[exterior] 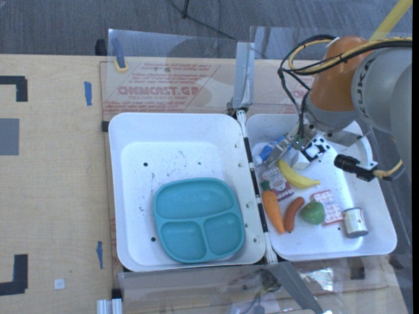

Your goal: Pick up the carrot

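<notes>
Two shallow white plastic bins sit side by side: the left bin (124,175) holds one teal three-compartment plate (198,219), and the right bin (373,241) holds one orange carrot (272,211) at its near left edge. Around the carrot lie one red sausage-shaped piece (292,213) just to its right, one green round piece (313,212), one yellow banana (296,176), one silver can (354,221) and some crumpled packets (275,175). The grey arm's two-finger gripper (288,142) hangs over the far left of the right bin, above the packets and apart from the carrot; how far its fingers are spread cannot be told.
</notes>
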Robot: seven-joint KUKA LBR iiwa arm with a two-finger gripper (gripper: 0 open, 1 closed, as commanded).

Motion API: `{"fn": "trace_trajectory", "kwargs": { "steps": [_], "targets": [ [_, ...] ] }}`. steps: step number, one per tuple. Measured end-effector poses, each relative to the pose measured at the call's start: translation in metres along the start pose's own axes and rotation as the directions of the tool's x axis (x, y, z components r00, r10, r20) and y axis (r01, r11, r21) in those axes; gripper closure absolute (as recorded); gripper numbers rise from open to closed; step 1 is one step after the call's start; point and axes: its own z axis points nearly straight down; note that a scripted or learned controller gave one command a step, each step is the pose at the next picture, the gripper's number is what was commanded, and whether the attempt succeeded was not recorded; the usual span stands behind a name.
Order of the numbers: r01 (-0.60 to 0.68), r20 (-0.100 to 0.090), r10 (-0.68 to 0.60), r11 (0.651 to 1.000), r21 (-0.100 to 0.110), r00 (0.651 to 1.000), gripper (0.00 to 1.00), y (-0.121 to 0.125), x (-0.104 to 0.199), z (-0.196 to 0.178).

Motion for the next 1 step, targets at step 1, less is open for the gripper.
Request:
{"fn": "trace_trajectory", "kwargs": {
  "steps": [1],
  "targets": [
    [0.308, -0.010, -0.308, 0.951, 0.002, 0.951, 0.00, 0.0067, 0.0186, -0.0936]
  ]
}}
